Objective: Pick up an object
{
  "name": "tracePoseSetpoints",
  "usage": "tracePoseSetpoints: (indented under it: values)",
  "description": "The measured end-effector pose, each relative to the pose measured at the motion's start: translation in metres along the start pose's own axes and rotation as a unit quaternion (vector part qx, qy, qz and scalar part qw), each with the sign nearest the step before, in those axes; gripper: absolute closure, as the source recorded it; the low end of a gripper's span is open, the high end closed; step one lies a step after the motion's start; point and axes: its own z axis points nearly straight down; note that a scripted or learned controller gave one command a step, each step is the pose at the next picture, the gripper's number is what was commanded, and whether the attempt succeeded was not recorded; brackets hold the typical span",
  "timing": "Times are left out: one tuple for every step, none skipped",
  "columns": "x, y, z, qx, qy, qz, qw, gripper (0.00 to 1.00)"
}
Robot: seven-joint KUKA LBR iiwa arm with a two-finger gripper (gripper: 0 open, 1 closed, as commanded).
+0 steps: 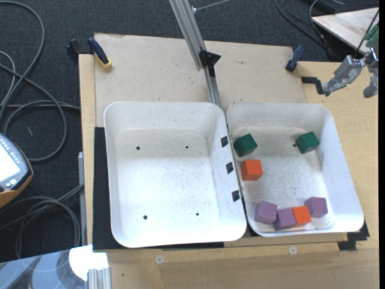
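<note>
Hand (355,80) at upper right edge, above worktop (150,71), outside right bin (337,155); fingers spread apart, nothing between them. Right bin holds seven blocks: green block (245,144) by left wall, second green block (307,141) near back right, orange block (251,169) below first green. Front row touching: purple block (265,212), purple block (285,218), small orange block (301,215), purple block (316,206). Left bin (114,161) alongside.
</note>
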Motion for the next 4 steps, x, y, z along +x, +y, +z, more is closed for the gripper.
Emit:
tracePoseSetpoints:
  values:
    - [0.037,-0.003,-0.044,0.0,0.0,0.0,1.0,0.0]
    - [0.085,-0.011,-0.087,0.0,0.001,-0.001,1.0,0.0]
    - [0.082,-0.01,-0.096,0.001,0.0,0.001,1.0,1.0]
    - [0.15,0.016,-0.082,0.004,0.001,-0.002,1.0,1.0]
